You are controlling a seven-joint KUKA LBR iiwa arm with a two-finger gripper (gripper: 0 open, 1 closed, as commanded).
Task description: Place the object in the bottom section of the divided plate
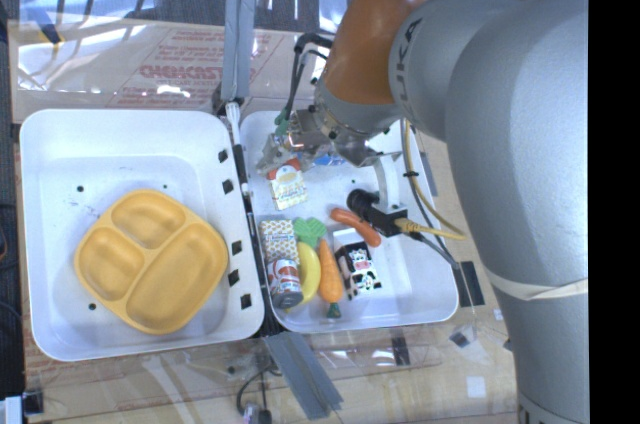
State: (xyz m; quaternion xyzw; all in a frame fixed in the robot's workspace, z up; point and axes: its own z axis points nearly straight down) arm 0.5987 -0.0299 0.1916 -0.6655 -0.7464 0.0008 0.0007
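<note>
A yellow divided plate (150, 259) lies in the left bin (60, 142), with two small sections at its upper left and one large section at its lower right. The gripper (279, 152) hangs low over the upper left part of the right bin (425, 297). Just below it lies a small white and orange packet (288, 186), close to the gripper's tip. I cannot make out whether they touch. The big grey arm with its orange band (370, 42) covers the bin's upper right.
Lower in the right bin lie a patterned box (277, 237), a can (285, 284), a banana (309, 273), a carrot (330, 274), a green toy (311, 230), a sausage (357, 225) and a black and white carton (358, 270). A hinged divider (240, 202) separates the bins.
</note>
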